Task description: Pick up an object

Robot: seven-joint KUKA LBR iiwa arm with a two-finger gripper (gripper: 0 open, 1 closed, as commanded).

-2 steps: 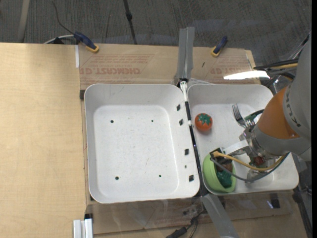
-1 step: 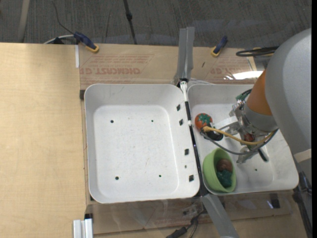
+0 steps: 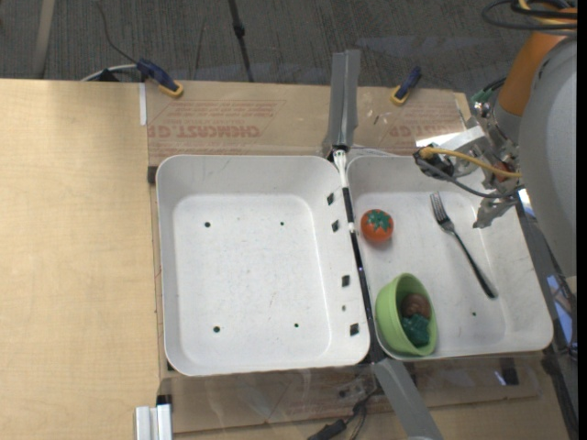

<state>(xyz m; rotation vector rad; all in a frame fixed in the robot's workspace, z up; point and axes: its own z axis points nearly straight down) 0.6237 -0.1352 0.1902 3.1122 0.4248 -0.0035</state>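
Observation:
The right bin (image 3: 514,337) holds three things. A red-orange ball with a green top (image 3: 377,226) lies near its left wall. A green bowl (image 3: 393,312) with dark bits inside sits tilted at the front left corner. A dark fork (image 3: 464,245) lies at a slant in the middle, tines toward the back. My gripper (image 3: 492,211) hangs over the bin's right side, just right of the fork's tines and above the floor, with nothing seen in it.
The left bin (image 3: 248,181) sits beside the right one, with a clipped divider (image 3: 348,236) between them. Cables (image 3: 459,161) loop off the wrist over the right bin's back edge. Bare wooden bench (image 3: 73,246) lies to the left.

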